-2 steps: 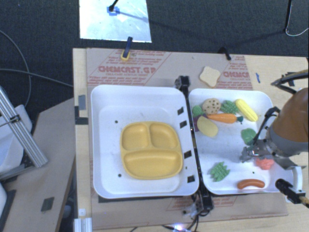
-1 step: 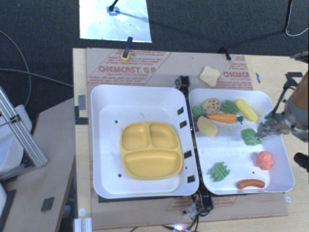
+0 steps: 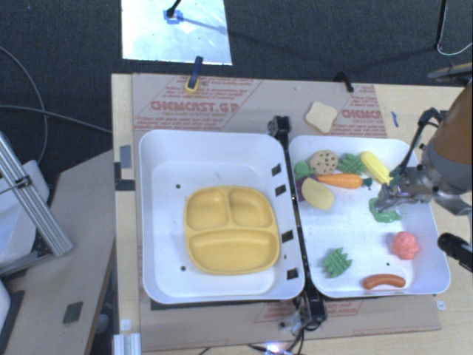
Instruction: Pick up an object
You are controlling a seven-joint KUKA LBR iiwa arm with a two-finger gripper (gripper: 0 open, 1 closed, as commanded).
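I'm seeing the gripper (image 3: pixel 390 195) hovering low over a green toy (image 3: pixel 384 214) in the right bin (image 3: pixel 425 283). Finger opening: can't tell. Next I'm needing descent and closing.

Dark blue-grey carpet (image 3: pixel 59 43) is covering the floor around the work area. A shiny silver sheet (image 3: pixel 176 21) is lying on the carpet beyond the bench, reflecting light. The bench (image 3: pixel 122 220) is showing a pale wood top, with a brown protective board (image 3: pixel 222 98) printed in red lettering lying over it. An aluminium frame rail (image 3: pixel 33 202) is running at a slant at the left edge. Thin cables (image 3: pixel 44 109) are trailing across the carpet at left.
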